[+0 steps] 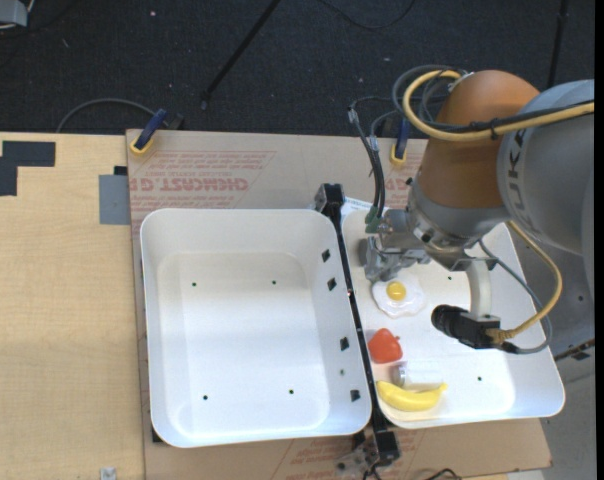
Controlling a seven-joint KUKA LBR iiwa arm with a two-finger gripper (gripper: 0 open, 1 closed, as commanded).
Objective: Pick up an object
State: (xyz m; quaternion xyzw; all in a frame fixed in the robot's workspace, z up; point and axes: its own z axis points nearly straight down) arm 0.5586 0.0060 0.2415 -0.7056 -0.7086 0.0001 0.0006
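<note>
Pick not yet made: two-finger gripper point(384, 260) low over flat white-and-yellow fried-egg toy point(399, 296) in right white bin point(522, 388), grasp state indeterminable; red object point(385, 345), yellow banana point(412, 397) untouched.

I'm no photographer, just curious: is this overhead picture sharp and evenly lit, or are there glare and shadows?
Camera view: sharp overall, soft even light; the left bin looks bright white, slightly washed out; faint shadow under the arm in the right bin; dark floor behind.
</note>
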